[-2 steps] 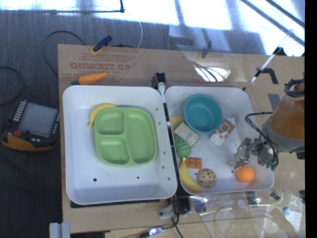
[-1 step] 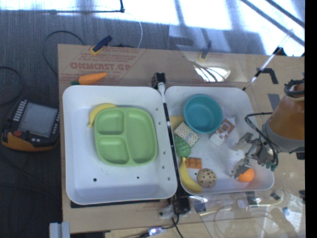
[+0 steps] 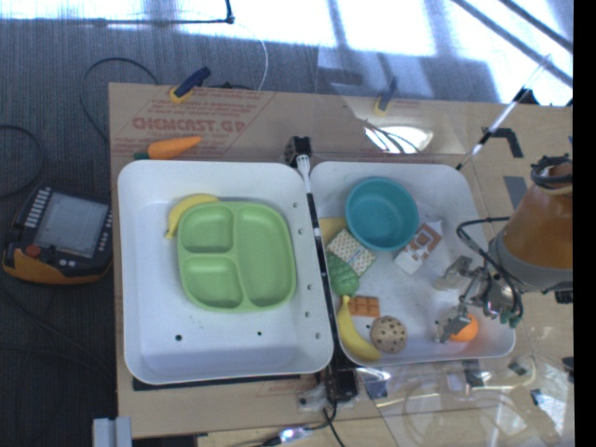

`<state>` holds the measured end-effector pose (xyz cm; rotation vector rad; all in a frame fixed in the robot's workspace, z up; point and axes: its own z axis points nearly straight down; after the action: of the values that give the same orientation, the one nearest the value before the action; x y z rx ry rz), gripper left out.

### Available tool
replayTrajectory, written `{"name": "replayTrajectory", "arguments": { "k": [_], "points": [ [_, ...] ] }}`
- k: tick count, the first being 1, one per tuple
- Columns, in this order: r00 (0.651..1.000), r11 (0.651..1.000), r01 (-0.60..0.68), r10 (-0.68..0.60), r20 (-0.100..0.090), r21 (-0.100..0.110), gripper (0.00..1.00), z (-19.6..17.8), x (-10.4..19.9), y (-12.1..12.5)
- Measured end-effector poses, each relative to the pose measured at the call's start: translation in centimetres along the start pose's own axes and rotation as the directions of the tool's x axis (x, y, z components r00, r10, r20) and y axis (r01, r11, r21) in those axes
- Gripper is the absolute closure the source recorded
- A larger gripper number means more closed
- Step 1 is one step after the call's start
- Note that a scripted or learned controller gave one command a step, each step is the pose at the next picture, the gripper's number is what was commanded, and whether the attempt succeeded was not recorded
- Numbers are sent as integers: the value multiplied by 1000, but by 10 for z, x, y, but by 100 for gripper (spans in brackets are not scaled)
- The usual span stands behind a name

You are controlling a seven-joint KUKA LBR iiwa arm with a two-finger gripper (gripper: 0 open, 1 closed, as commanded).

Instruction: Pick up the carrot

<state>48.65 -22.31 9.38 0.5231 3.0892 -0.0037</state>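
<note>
An orange carrot [image 3: 173,145] lies on the brown bench top beyond the left bin's far left corner, outside both bins. My gripper [image 3: 463,317] is low in the near right corner of the right bin [image 3: 466,189], far from that carrot. A small orange object [image 3: 464,330] sits right at the gripper's tip on the bin floor. The gripper partly covers it, and I cannot tell whether it is held.
The left bin [image 3: 140,277] holds a green divided plate [image 3: 233,254] with a banana [image 3: 189,205] behind it. The right bin holds a teal bowl [image 3: 382,212], a second banana [image 3: 352,331], a speckled ball [image 3: 387,334], a small box [image 3: 419,246] and food pieces.
</note>
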Motion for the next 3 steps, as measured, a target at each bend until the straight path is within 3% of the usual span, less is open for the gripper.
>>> {"name": "replayTrajectory", "arguments": {
  "k": [1, 2, 3],
  "points": [
    [947, 947, 321, -321, 11, 3, 0, 1, -4, 0],
    [834, 834, 551, -551, 16, 4, 0, 1, -5, 3],
    [795, 795, 607, -607, 1, -4, 0, -27, -11, 6]
  ]
}}
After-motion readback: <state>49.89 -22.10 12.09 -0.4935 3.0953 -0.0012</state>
